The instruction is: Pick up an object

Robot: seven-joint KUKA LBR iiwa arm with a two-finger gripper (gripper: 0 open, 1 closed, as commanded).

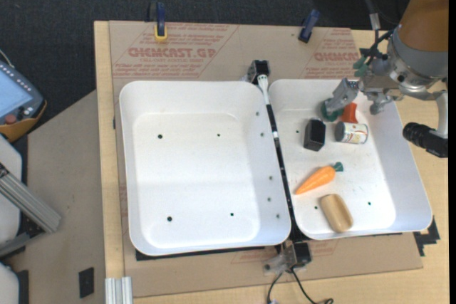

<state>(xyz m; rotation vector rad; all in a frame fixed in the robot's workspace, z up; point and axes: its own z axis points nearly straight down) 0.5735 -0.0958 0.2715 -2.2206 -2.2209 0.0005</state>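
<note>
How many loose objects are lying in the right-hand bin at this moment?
4, maybe more under the gripper: a black block near the divider, a small white can beside it, a toy carrot mid-bin, and a tan bread-like piece at the near edge.

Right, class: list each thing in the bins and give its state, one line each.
carrot: lying flat, tilted
bread roll: lying flat
black block: standing, untouched
small can: on its side
gripper: low above the right bin
left bin: level

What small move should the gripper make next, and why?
Probably lower a little onto the green-and-red object: the gripper hangs right over it at the right bin's far end, and nothing shows between its fingers yet.
</note>
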